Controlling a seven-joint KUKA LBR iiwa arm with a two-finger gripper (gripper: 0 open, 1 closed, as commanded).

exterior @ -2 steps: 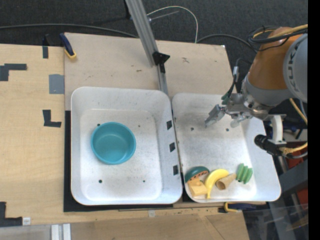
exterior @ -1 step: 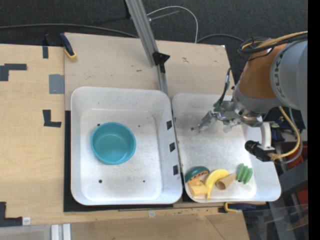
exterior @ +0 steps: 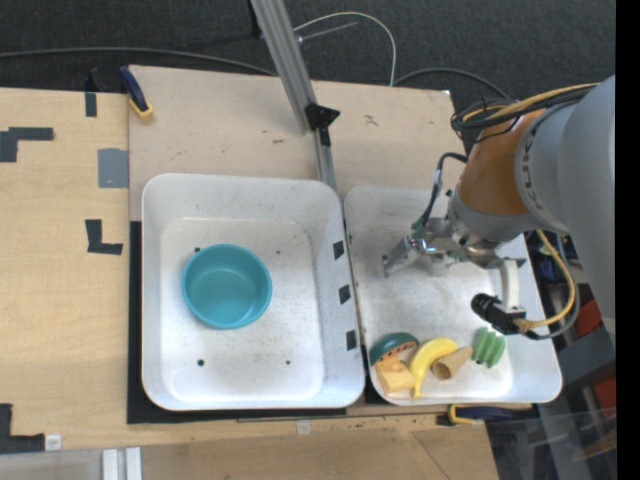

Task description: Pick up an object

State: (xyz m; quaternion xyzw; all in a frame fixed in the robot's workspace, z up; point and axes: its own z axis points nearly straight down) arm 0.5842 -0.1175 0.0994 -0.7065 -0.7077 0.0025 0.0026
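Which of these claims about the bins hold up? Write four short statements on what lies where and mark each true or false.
1. The teal bowl sits in the left bin. True.
2. The yellow banana lies in the left bin. False: it lies in the right bin, near its front edge.
3. The gripper is above the right bin. True.
4. The green object rests inside the teal bowl. False: it lies in the right bin, right of the banana.

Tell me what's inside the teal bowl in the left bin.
Nothing visible: the teal bowl shows only its bare inner surface, and the view looks straight into it. It sits alone in the left bin. Whatever lies beneath it is covered.
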